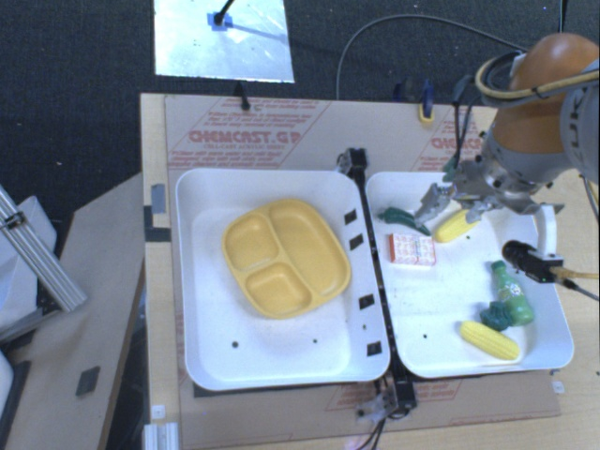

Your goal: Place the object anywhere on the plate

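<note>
The counter [281,125] carries two shallow white bins side by side. The left bin [202,345] holds a yellow plate [284,256] with three compartments, lying near the bin's middle with nothing on it. The right bin [544,350] holds all the small things. The grey arm [548,92] with its orange band reaches in over this bin's far end, and its claw [452,200] hangs low there, fingers spread apart, with nothing seen between them. Just beside the claw lies a yellow corn cob [452,226], and on the claw's other side a dark green piece [401,217]. A small red-and-white card [412,249] lies near the divider. A green toy bottle [509,298] and a second corn cob [488,339] lie at the near right corner.
</note>
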{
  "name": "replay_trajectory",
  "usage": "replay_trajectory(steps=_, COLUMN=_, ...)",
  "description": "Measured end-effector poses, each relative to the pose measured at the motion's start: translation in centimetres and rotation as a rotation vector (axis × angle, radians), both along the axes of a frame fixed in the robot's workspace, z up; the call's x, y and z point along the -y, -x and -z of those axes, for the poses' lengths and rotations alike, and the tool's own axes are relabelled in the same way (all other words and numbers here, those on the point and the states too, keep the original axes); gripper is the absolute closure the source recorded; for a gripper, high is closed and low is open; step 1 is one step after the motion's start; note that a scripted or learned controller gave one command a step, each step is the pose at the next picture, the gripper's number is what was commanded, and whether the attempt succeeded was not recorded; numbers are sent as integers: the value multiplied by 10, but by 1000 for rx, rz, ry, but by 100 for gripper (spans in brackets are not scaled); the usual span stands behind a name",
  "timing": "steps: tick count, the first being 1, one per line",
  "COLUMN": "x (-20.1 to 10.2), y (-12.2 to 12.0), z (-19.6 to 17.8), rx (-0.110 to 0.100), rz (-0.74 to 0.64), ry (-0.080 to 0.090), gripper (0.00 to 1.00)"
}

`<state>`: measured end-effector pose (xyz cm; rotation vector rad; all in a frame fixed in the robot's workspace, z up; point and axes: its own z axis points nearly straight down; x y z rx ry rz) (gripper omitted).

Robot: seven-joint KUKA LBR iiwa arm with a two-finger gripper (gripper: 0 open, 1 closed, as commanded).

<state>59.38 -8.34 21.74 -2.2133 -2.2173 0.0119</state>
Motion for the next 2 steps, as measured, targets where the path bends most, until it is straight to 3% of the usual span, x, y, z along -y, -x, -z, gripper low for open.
replay_trajectory(steps=1, x=0, y=-3, z=-7, rx=13, rz=-2, ry=1, gripper=0)
replay_trajectory(steps=2, x=-3, y=-1, z=35, rx=9, rz=-1, ry=1, gripper=0)
